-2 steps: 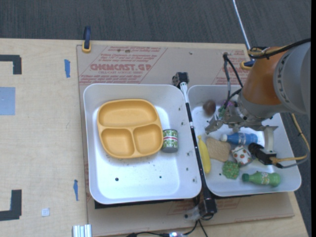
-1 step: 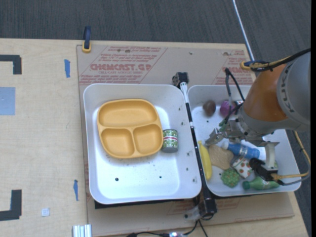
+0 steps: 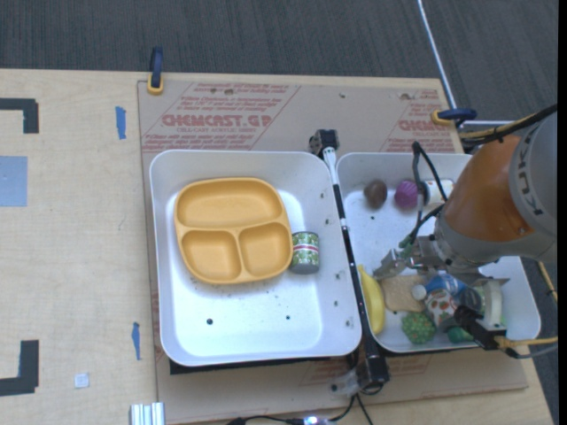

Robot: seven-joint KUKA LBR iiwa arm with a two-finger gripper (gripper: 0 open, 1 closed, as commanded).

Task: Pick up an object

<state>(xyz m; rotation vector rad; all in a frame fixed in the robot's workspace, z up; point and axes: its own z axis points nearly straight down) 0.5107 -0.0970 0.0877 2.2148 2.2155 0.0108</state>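
Two shallow white bins sit side by side on a brown sheet laid over the pale wooden surface (image 3: 71,264). The left bin (image 3: 177,326) holds a yellow-orange divided plate (image 3: 232,228) with three compartments, one long one on the far side and two smaller ones on the near side, and a small can (image 3: 306,251) with a green-patterned label standing just beside the plate's right edge; the label's writing is too small to read. The right bin (image 3: 354,184) holds a cluster of small objects: a brown egg-shaped piece (image 3: 376,193) and a purple round piece (image 3: 407,194) near its far wall, a yellow banana (image 3: 372,301) along its left wall, a tan slice like bread (image 3: 402,293), a green broccoli-like piece (image 3: 418,328) at the near wall, and some blue and white items partly hidden under the arm. The grey arm with its orange band (image 3: 487,197) reaches in from the right, and its hand (image 3: 400,259) hangs low over the middle of the right bin, just above the tan slice; whether its fingers are apart or together I cannot tell. The brown sheet bears red print, repeated, reading roughly "CHEMCAST GP" (image 3: 216,119); the smaller lines are illegible.
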